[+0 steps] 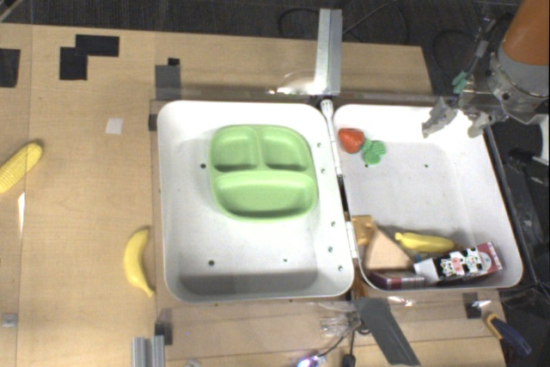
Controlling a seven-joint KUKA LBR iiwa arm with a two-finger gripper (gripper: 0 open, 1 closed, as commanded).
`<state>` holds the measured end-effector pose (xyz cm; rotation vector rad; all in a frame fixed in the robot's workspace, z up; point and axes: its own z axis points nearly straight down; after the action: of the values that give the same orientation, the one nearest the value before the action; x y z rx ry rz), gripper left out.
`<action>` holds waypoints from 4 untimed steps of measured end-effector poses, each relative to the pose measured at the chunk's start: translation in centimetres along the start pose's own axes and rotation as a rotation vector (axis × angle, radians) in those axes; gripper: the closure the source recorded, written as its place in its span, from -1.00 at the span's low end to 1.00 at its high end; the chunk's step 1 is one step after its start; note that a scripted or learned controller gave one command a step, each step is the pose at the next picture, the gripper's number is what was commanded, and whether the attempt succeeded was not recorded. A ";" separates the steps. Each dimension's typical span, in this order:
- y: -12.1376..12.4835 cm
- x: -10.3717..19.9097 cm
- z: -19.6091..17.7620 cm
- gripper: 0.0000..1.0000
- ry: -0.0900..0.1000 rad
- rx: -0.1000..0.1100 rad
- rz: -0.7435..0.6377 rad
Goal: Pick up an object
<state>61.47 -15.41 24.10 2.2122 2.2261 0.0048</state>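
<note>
Hovering with spread, empty fingers over the far right edge of the right bin (pixel 481 185), the gripper (pixel 454 121) would do best to descend squarely over the strawberry (pixel 351 139) lying alone near the divider, away from the near-corner clutter.

- Desk (pixel 86 185): pale wood surface.
- Two white bins side by side: left bin (pixel 172 211), right bin (pixel 455 185).
- Banana (pixel 137 260) beside left bin.
- Yellow item (pixel 19 168), possibly corn, at left edge.
</note>
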 end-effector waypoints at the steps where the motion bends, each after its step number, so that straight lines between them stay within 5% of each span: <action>1: 1.6 -0.7 -0.7 -1.00 0.000 -0.003 -0.003; 2: 3.9 3.8 10.3 -1.00 0.001 0.000 -0.048; 3: 4.3 5.6 14.9 -1.00 -0.013 -0.013 -0.079; 4: 4.6 6.4 13.7 1.00 -0.005 -0.018 -0.086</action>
<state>66.05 -8.97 10.42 2.1032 2.3071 0.0197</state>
